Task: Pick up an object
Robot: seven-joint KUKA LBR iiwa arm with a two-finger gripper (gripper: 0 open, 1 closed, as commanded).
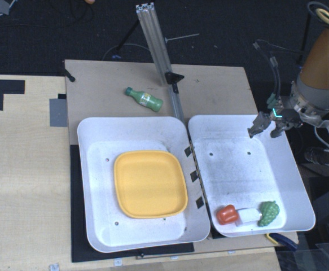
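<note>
My gripper (267, 129) hangs over the far right corner of the right bin (237, 162), fingers spread apart with nothing between them. Near that bin's front edge lie three small items in a row: a red pepper (227, 214), a white block (247, 215) and a green broccoli-like piece (269, 213). They are well in front of the gripper, apart from it. A yellow square plate (150, 183) fills the middle of the left bin (96, 145).
A green bottle (144, 99) lies on its side on the bench behind the left bin. A slanted aluminium rail (158, 44) stands behind the gap between the bins. The grey arm with its orange band (316, 66) comes in from the right.
</note>
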